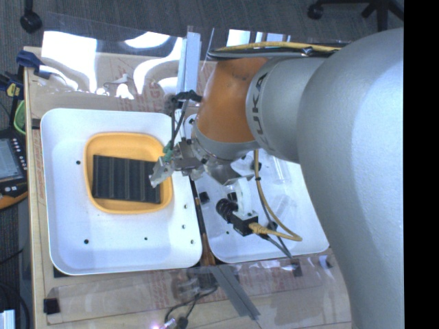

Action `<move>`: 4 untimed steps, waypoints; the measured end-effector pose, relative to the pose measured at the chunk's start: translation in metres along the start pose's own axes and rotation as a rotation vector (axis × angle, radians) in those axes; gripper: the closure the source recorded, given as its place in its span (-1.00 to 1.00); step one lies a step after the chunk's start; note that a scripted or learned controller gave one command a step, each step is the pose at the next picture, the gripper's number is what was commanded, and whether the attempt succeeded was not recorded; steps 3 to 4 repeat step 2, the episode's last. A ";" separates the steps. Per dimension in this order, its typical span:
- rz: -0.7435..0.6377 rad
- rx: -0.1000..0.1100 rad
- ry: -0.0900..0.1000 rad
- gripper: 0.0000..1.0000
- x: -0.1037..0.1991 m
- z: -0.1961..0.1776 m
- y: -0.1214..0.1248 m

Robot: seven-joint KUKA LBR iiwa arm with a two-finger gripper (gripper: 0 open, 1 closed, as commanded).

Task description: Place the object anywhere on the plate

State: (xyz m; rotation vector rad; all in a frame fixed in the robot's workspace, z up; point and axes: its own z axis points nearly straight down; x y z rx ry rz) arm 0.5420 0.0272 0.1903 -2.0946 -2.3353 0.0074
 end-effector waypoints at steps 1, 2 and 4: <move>-0.292 -0.007 -0.002 -1.00 -0.051 -0.021 0.062; -0.411 -0.007 -0.002 -1.00 -0.012 -0.002 0.086; -0.411 -0.007 -0.002 -1.00 -0.012 -0.002 0.086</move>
